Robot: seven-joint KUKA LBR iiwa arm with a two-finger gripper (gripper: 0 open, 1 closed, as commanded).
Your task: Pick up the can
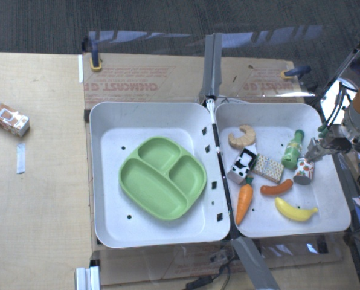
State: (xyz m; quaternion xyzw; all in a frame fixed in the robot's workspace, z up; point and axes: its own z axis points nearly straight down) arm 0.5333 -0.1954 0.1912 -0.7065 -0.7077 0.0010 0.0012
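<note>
— One gripper point(322, 142) is at the right edge of the right bin point(270, 115), just above a small can point(304, 171) with a red and white label.
— Is it holding the can?
— Nothing shows between its fingers, and how wide they stand cannot be told; the metal parts blur together.
— Where is the can exactly?
— Toward the bin's right wall, tilted, just right of a green bottle point(292, 149) and just beyond the right end of a red sausage point(276, 188).
— What else lies there?
— A yellow banana point(295, 210) nearest, an orange carrot point(244, 202) with a green top, a black and white carton point(243, 164), a speckled cracker-like block point(268, 168) and a tan croissant point(243, 136) farther back.
— And the left bin point(104, 222)?
— A smooth, pale green divided plate point(162, 177) with three compartments. Far left on the wooden bench point(35, 222) lies a small box point(9, 119).
</note>
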